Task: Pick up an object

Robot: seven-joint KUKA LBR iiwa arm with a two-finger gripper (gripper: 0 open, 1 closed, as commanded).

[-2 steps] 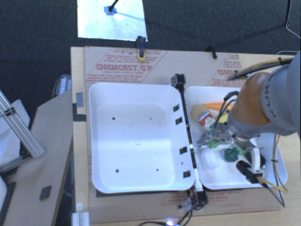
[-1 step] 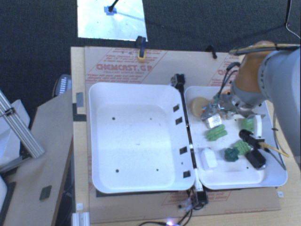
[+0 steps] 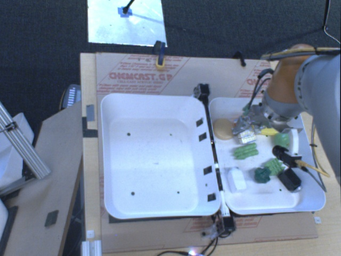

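I see the desk (image 3: 64, 143) carrying a cardboard sheet (image 3: 138, 73) printed in red letters, with a yellow-and-blue clamp (image 3: 159, 55) on its far edge and a shiny metal plate (image 3: 125, 15) beyond it.

Two bins sit side by side on the bench: the left bin (image 3: 154, 153) and the right bin (image 3: 266, 199). My pincer (image 3: 244, 126) hangs over the right bin's far part, just right of a flat disc (image 3: 222, 128). Nearer the camera lie a ridged piece (image 3: 245, 152), a small block (image 3: 236, 178) and, rightward, a dark tool (image 3: 287, 169).
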